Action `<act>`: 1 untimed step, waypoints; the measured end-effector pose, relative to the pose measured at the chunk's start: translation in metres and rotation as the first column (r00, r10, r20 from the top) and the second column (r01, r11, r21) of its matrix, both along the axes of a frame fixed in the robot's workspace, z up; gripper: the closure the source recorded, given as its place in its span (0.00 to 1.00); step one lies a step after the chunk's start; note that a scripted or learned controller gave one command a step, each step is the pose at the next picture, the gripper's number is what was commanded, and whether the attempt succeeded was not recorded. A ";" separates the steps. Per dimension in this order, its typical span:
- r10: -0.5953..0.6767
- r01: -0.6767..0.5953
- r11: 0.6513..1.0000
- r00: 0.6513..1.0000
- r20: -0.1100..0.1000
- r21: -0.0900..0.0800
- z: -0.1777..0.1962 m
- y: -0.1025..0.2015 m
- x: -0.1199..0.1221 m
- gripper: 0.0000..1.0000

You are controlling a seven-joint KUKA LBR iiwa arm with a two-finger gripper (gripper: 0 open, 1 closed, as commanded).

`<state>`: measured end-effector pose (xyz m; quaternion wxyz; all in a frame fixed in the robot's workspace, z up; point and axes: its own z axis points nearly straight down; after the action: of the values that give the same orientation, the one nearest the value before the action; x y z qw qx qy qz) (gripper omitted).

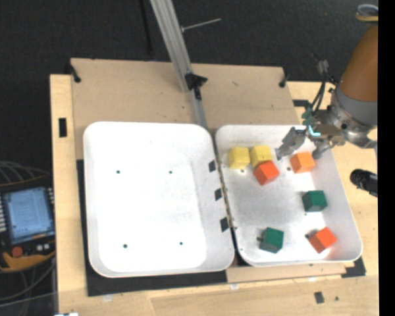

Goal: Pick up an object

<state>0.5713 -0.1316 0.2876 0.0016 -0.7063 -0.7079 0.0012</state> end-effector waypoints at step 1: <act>-0.001 0.001 1.000 1.000 0.005 -0.001 0.003 0.000 0.001 0.00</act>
<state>0.5719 -0.1318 0.2901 -0.0005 -0.7067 -0.7075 -0.0005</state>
